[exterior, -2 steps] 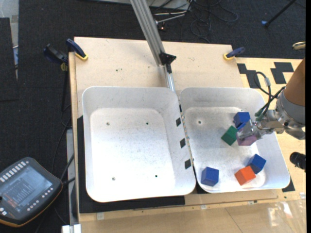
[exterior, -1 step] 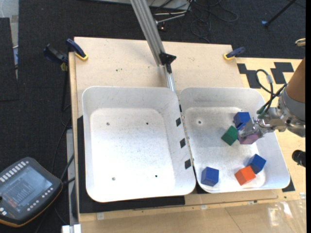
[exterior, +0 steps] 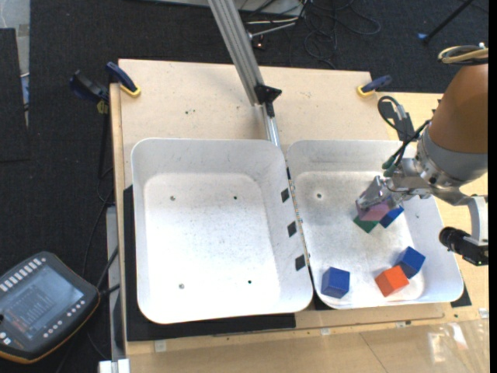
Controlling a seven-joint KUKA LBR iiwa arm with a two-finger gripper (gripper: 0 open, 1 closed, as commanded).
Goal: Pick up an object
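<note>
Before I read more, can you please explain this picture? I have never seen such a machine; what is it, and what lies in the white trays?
One camera looks down at a slant on a bench. The grey and orange machine on the right is a robot arm; its end effector is low over the right bin, at a small cluster of blocks, green, purple and blue. Whether it grips one, I cannot tell. Nearer the front edge lie a blue block, an orange block and another blue block. The left bin lies beside it.
</note>
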